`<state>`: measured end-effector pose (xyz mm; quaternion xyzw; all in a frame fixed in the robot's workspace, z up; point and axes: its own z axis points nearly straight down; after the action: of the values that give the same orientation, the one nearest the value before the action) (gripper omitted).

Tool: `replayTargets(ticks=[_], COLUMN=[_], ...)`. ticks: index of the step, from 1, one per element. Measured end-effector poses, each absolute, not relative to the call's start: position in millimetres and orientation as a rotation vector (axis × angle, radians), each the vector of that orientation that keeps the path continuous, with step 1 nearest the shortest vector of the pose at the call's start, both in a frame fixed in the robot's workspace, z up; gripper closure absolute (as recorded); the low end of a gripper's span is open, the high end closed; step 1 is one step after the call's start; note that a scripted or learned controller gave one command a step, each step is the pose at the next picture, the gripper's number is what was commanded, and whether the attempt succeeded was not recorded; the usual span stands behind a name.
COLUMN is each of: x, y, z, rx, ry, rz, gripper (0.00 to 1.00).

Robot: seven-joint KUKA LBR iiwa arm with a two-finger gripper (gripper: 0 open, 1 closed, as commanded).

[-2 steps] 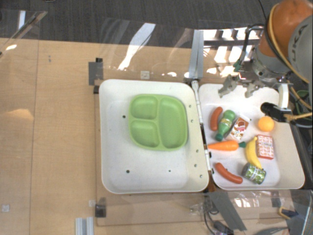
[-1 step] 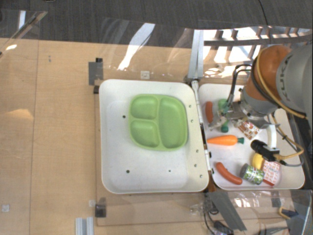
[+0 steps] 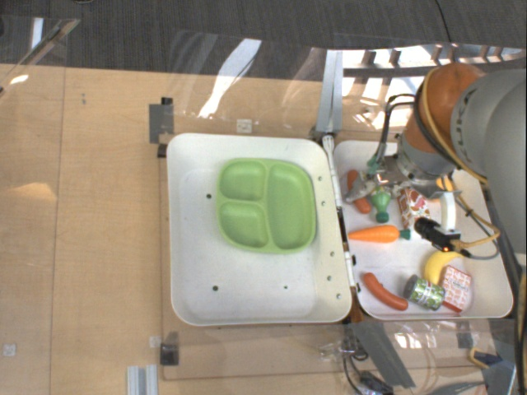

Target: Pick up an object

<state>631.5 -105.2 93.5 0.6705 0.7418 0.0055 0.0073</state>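
We see a light wooden bench (image 3: 82,220) under a clear glossy sheet (image 3: 247,64) that catches bright window reflections at the far side. Beyond the bench lies dark grey ribbed floor (image 3: 247,2).

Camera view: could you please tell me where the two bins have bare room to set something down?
The left bin has bare floor around the green divided plate, widest along its front edge and left side. The right bin is crowded: carrot, sausage, can, banana, with the arm overhead.
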Motion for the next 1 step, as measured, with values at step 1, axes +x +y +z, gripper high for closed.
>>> replayTargets(ticks=[1], x=[634.0], y=[-105.3], z=[108.2], rx=[2.090], ry=[2.320], rz=[0.022], gripper=[1.00])
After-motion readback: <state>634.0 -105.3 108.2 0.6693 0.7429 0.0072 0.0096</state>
